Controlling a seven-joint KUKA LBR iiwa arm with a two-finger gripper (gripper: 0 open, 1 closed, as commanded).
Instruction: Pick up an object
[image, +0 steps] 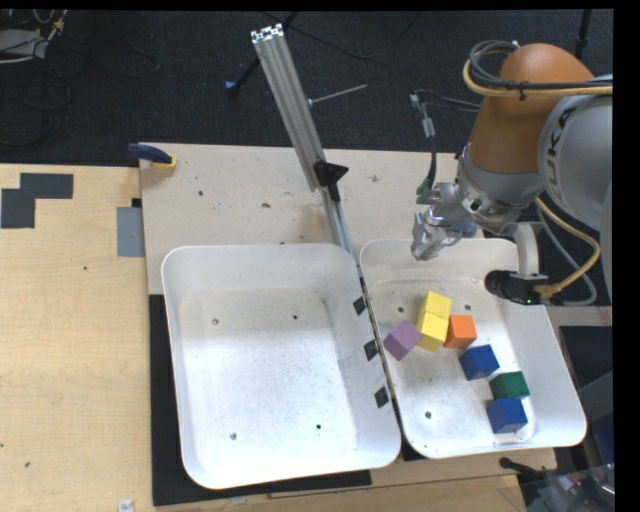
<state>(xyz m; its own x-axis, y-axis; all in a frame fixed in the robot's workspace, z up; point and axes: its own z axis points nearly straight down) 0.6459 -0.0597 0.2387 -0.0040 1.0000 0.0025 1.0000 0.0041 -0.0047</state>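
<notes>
Pincer above right bin far edge, coloured blocks clustered below, left bin alongside

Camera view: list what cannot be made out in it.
- Gripper: too small and blurred to tell how it is set.
- Yellow blocks: one piece or two stacked, unclear from this slant.
- Orange block: its left side is hidden behind the yellow blocks.
- Right bin: dark clutter crosses its near-right corner.
</notes>
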